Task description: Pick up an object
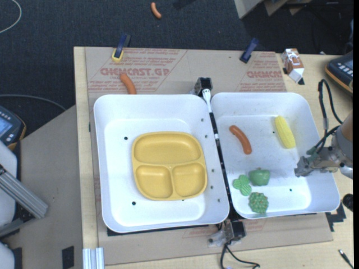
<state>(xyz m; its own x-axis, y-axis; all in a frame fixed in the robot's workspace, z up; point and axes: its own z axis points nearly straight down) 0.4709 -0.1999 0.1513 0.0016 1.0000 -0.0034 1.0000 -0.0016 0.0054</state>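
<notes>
The jaws are too small and dark at the right rim of the bin to read, so I cannot tell how they are standing, and nothing is showing in their grasp. The gripper [303,168] is hanging low over the right bin [300,108], hard against its right wall, with the arm reaching in from the right edge. The candidates are all sitting in that bin: a yellow corn cob [284,131] is lying near the far right corner, an orange sausage [241,139] is lying slantwise toward the left wall, and down near the front a green pepper [259,176], a small green leafy piece [242,184] and a broccoli floret [258,202] are crowding together, touching or nearly so. The left bin [112,122] is carrying a yellow divided plate [168,165], and a second sausage [128,83] is lying out on the cardboard behind it, out of play. My read: the gripper is well apart from every object, so the step in hand is choosing and approaching. The corn cob looks like the cleanest target, lying alone with open floor around it; the gripper should be coming in above its middle, closing across its narrow width rather than along its length. The green cluster is looking risky, since a descending finger could be nudging a neighbour.
</notes>
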